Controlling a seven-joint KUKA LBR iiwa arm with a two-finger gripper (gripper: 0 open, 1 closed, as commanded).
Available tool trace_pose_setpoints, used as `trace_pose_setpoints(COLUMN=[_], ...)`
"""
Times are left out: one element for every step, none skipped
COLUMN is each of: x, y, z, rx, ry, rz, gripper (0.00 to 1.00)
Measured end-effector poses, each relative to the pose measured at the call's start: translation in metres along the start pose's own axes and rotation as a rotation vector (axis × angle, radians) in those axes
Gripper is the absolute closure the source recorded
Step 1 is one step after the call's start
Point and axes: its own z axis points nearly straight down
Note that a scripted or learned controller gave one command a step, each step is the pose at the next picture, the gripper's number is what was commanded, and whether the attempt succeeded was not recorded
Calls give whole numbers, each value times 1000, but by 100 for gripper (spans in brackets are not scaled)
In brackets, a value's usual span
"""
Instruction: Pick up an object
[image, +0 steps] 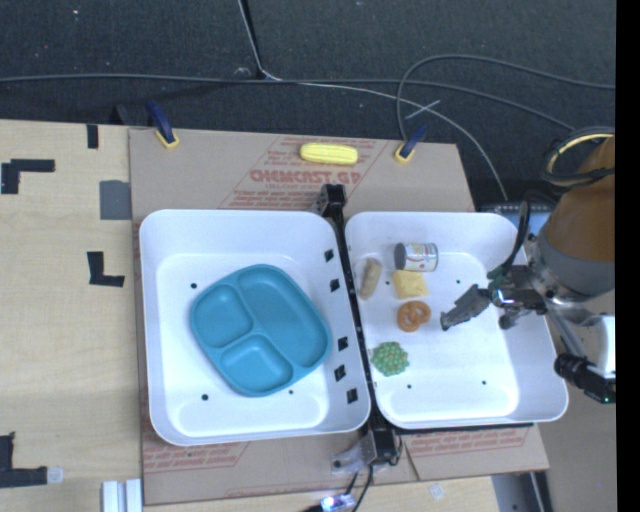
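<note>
The right bin (500, 395) holds several small items. A silver can (418, 257) lies on its side near the far wall, with a yellow block (409, 284) just in front of it. A brown round piece (413, 317) sits below the block, a beige oblong piece (369, 277) lies by the left wall, and a green broccoli-like piece (390, 358) is nearer the front. My gripper (483, 312) hangs over the right half of this bin, to the right of the brown piece. It is open, with nothing between its fingers (460, 308).
A blue divided plate (260, 328) fills the middle of the left bin (170, 250). A yellow banana-shaped toy (328, 153) lies on the cardboard behind the bins. Black cables run across the dark area at the back.
</note>
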Motion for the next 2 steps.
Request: trace_pose_setpoints(x=[-10, -12], y=[-3, -4], z=[54, 98], rx=[1, 1], ry=[1, 1], rz=[0, -1], gripper=[0, 0])
